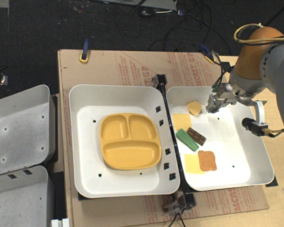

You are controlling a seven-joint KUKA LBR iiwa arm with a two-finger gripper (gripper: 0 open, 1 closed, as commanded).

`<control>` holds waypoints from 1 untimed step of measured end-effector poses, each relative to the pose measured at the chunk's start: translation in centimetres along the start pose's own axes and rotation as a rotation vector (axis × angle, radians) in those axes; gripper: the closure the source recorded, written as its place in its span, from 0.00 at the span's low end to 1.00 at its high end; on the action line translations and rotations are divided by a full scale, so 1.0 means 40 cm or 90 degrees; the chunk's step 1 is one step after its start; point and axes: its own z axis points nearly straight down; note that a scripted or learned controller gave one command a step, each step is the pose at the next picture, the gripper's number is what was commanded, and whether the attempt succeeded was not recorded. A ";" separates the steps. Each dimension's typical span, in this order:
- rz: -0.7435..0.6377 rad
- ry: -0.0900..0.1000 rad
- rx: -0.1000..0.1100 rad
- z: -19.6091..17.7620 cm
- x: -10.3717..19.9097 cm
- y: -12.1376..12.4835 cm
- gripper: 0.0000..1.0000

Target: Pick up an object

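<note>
Nearest the camera, at the worktop's front edge, a dark clamp (179, 203) sits below the seam where the two white bins meet. On the worktop (113, 63), a brown board, the left bin (80, 103) holds one thing: a yellow tray (130, 141) with three compartments, lying flat near the bin's middle. The right bin (241, 150) holds the small food pieces, all gathered toward its left side, close to the black divider (169, 126) between the bins. A pale yellow square (181, 122) lies near that divider; just beyond it, toward the bin's back edge, is a small round tan piece (194, 108). In front of the square a green stick (186, 140) lies on a slant, with a dark brown bar (196, 136) touching it on its right. Closer to the bin's front edge, an orange-brown slab (207, 161) rests partly over a second pale yellow square (192, 164). The gripper (216, 104) hangs over the back part of the right bin, just right of the round tan piece and apart from it; the grey arm (270, 74) with its orange band (253, 56) comes in from the worktop's right edge. Whether the fingers are spread or closed I cannot tell, and no piece is seen between them. Two blue-and-yellow clamps (84, 51) grip the worktop's back edge.
</note>
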 end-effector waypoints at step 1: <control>0.001 0.000 -0.003 -0.138 0.024 0.015 1.00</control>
